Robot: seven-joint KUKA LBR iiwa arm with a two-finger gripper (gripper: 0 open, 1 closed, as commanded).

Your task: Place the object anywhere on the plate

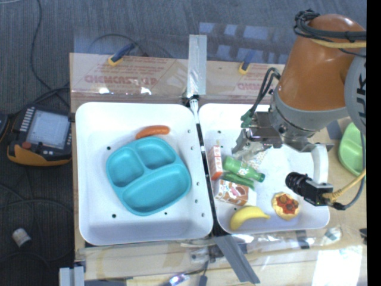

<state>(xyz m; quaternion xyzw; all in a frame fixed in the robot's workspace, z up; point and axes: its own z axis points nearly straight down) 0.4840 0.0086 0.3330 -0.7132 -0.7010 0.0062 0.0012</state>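
A blue three-compartment plate (149,180) lies in the left bin (90,159), with nothing on it. An orange sausage-shaped piece (152,131) lies just behind the plate, on the bin floor. My gripper (253,151) hangs over the right bin (229,117), directly above a green tube (243,170) near that bin's middle. I see nothing carried under the gripper. Whether it touches the tube is unclear.
The right bin also holds a red packet (216,161) by the dividing wall, a printed snack packet (232,192), a yellow banana (248,217) and a small round pizza toy (286,204). A pale green object (352,148) sits outside the bin at the right.
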